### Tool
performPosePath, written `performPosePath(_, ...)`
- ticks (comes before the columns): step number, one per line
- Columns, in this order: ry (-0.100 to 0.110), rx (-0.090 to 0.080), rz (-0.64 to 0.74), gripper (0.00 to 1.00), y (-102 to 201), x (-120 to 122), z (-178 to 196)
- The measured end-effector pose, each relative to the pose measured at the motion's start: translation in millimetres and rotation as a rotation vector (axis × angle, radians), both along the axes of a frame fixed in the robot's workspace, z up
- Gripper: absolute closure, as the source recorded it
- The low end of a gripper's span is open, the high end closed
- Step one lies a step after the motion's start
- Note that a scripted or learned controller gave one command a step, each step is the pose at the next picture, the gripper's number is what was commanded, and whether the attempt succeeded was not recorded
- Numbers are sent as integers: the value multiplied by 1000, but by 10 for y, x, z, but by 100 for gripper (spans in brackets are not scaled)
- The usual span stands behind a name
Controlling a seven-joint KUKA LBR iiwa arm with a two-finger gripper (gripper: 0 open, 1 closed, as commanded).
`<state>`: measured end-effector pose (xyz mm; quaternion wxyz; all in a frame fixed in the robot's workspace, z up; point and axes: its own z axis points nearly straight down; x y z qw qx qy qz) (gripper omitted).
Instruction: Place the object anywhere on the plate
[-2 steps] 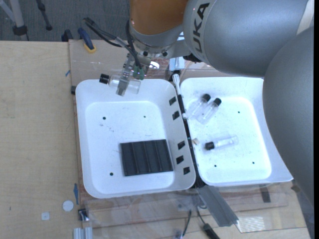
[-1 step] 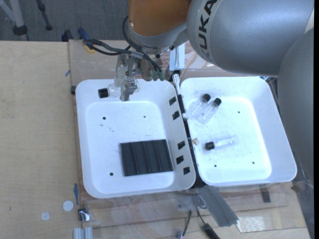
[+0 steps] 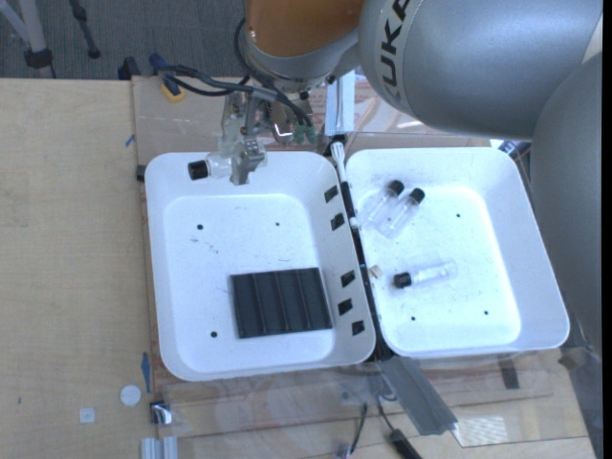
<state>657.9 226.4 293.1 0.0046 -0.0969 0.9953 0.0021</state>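
The tool [image 3: 244, 156] hangs over the left bin's [image 3: 182, 352] far rim, well beyond the plate [image 3: 280, 301], the dark ribbed slab lying in the bin's near half. A clear vial [image 3: 212, 167] with a black cap juts from the tool toward the bin's far left corner; it seems to sit between the fingers, which look closed on its clear end, though the glass is hard to read against the white.

To do the step well, the arm should carry the vial toward the plate's middle, come down low, and let go only when the vial is just above the ribs, lying along them so that it does not roll off.

Beyond the plate to the right, past the divider [image 3: 344, 247] with its black tabs, the right bin [image 3: 535, 247] holds three more vials: two [image 3: 397, 204] close together and one [image 3: 423, 275] nearer. Nothing lies between the tool and the plate. The bulky arm [image 3: 478, 46] overhangs the surface's far side.
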Motion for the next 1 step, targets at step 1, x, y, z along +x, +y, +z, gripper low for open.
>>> performPosePath(1,0,-1,43,100,-4,89,929)
